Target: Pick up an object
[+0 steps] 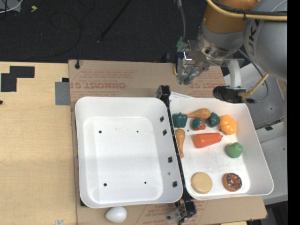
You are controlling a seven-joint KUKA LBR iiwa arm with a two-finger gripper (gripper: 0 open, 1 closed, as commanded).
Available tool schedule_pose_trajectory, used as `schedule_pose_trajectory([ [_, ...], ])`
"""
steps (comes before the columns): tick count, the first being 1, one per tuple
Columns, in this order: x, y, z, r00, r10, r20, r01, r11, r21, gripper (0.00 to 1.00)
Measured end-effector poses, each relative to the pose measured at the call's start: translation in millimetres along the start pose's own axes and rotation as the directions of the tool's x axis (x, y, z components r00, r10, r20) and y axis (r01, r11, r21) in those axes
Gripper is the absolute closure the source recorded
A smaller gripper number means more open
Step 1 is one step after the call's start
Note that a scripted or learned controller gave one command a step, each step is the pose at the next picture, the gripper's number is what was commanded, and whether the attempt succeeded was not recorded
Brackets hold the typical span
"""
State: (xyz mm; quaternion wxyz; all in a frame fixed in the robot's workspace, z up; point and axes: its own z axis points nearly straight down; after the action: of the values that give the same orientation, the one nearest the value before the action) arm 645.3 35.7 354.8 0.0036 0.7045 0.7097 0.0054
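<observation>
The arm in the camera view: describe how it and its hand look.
The arm is a bulky, rounded grey casing with a broad orange band above the wrist. Pale cables loop around the orange band. The hand is a small cluster of dark and silvery metal parts, and a thin dark cable runs down to it.

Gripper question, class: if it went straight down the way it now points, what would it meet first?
Probably the brown cardboard behind the right bin, since the gripper hangs beyond the toys; depth is unclear.

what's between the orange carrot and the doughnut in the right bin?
In the camera view, the stretch from the carrot down to the doughnut is bare white bin floor. The green ball sits just right of that line.
</observation>
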Motion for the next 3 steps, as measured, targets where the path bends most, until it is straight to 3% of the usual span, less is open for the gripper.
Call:
schedule_pose_trajectory([
  [1, 77.9, -28.3, -115.7, 1.000, -0.002, -0.002, 0.002, 1.000, 0.003, 1.00],
  [2, 111.2, -23.1, -187.0, 1.000, 0.003, 0.001, -0.003, 1.000, 0.008, 1.00],
  [3, 199.1, -109.9, -183.8, 1.000, -0.003, 0.002, 0.003, 1.000, 0.019, 1.00],
])
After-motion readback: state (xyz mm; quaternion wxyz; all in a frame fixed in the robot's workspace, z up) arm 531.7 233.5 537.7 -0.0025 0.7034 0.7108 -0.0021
